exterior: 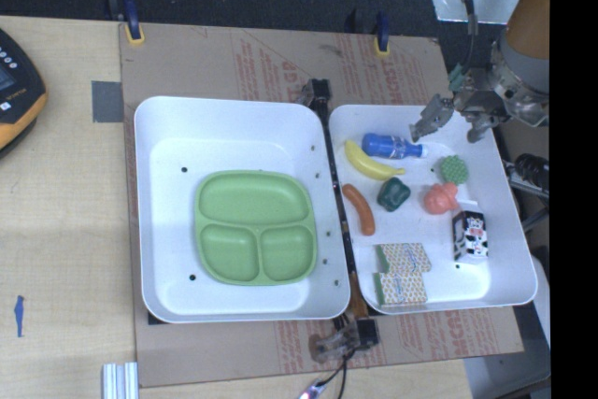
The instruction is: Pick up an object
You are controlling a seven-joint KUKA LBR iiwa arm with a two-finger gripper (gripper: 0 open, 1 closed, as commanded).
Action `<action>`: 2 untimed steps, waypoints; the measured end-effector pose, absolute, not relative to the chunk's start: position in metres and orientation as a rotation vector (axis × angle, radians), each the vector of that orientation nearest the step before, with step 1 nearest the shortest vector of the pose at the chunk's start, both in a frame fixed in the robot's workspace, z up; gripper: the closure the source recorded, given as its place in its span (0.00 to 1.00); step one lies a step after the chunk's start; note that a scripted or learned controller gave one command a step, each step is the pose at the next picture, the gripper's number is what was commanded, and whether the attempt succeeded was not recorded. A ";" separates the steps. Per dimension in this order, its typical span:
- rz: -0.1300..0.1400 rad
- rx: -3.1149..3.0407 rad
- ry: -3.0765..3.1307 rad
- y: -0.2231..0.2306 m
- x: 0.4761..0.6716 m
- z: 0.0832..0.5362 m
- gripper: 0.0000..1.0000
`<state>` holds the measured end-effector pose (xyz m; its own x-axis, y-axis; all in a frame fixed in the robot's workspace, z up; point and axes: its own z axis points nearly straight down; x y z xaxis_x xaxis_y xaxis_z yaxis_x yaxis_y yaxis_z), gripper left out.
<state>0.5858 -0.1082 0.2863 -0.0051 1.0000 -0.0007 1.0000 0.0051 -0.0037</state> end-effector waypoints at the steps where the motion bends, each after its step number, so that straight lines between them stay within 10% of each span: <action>1: 0.008 -2.214 -2.225 -0.076 0.593 0.191 0.00; 2: 0.008 -2.215 -2.223 -0.119 0.599 0.107 0.00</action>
